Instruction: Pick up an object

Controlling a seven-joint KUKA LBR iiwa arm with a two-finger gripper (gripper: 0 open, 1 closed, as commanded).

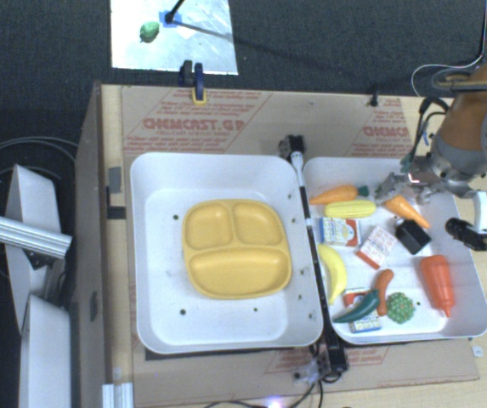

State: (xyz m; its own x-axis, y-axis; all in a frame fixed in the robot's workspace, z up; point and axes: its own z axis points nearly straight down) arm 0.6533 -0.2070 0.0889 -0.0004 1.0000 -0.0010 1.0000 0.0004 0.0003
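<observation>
Pincer (400, 185) (grip state unreadable, cannot tell) hovers above right bin (468, 317), beside a carrot (407, 210).

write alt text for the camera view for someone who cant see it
A grey and orange robot arm reaches in from the right, its end effector at the back of the right white bin above toy food: carrots, corn, a banana, a broccoli floret. The left white bin holds a yellow divided plate.

yellow tray (235, 249), white bins (154, 228) — orange carrot (334, 195)
</observation>
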